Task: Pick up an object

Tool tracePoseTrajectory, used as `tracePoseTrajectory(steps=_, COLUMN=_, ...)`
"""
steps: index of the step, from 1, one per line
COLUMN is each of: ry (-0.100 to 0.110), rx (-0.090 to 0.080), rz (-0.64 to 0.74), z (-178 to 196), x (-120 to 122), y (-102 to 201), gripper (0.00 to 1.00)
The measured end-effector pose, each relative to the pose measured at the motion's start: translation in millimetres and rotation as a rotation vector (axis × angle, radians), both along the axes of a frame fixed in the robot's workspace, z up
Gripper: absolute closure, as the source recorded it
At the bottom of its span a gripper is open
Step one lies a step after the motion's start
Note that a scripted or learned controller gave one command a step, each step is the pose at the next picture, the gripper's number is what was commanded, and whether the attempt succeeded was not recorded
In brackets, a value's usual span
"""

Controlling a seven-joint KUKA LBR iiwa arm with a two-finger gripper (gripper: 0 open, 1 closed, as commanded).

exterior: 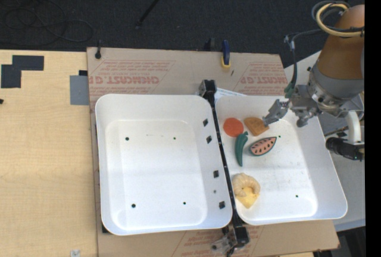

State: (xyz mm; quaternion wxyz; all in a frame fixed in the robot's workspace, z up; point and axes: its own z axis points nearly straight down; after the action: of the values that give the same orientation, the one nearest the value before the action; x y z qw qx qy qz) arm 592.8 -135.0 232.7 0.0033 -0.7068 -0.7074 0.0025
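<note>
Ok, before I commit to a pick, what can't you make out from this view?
- Claw: too small and blurred, grip state unreadable.
- Tan piece: the claw's tip overlaps its right edge, so contact is unclear.
- Yellow lump: blurred, its shape and kind unclear.
- Arm: cut off at the right edge.

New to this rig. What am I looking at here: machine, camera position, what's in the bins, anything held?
One fixed camera looks down at a slant on a bench with two shallow white bins, the left bin and the right bin. A grey robot arm with an orange band reaches in from the right; its gripper hangs open over the right bin, holding nothing. That bin holds toy food: a red round piece, a tan piece, a green pepper, a watermelon slice and a yellow-white piece.
</note>
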Motion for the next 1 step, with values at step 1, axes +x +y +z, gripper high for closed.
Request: tracePoseTrajectory(steps=1, ry=0.005, rx=0.003, rz=0.002, z=-126.0, x=12.8, y=7.9, gripper=0.0)
